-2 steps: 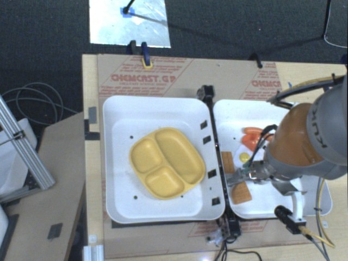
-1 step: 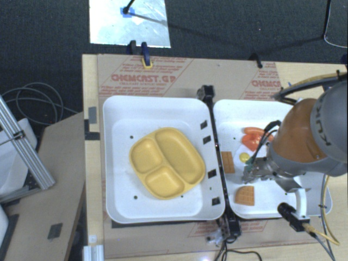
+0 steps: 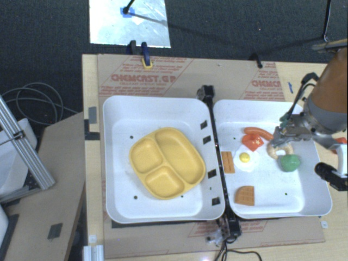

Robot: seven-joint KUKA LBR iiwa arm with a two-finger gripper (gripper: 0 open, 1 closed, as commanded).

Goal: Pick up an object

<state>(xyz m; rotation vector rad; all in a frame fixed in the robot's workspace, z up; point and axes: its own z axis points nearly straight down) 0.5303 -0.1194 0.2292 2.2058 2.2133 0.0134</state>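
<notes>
The right bin (image 3: 304, 200) holds several toy foods. A red pepper-like piece (image 3: 254, 138) lies at the upper middle, and a fried egg (image 3: 245, 160) sits just below it. A bacon strip (image 3: 228, 162) lies by the bin's left wall, and a brown toast piece (image 3: 244, 196) rests near the front. A green piece (image 3: 290, 162) and a pale beige piece (image 3: 273, 150) lie at the right. My gripper (image 3: 283, 140) hangs over the beige piece, just above the green one. The wrist hides its tips.
The left bin (image 3: 117, 200) holds a yellow divided plate (image 3: 166, 162). Black clips sit along the divider (image 3: 212, 145) between the bins. The arm's grey body and orange band (image 3: 331, 91) cover the right bin's upper right corner.
</notes>
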